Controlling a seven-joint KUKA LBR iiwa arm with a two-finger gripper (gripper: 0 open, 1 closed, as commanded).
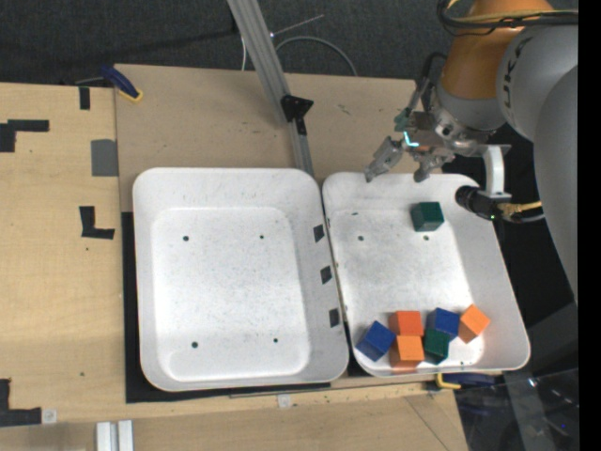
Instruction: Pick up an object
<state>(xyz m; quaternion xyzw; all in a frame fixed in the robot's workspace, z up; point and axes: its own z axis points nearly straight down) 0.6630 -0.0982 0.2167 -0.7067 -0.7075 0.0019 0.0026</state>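
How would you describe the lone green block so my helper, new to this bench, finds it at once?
Look in the right bin, the one nearer the arm. Near its far edge, just below the gripper, sits a dark green block. It stands alone, while the other blocks crowd the bin's near corner.

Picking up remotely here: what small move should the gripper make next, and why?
Probably shift toward the lone green block and descend over it. The gripper hangs open above the right bin's far rim, holding nothing, and that block sits apart from the cluster of blocks.
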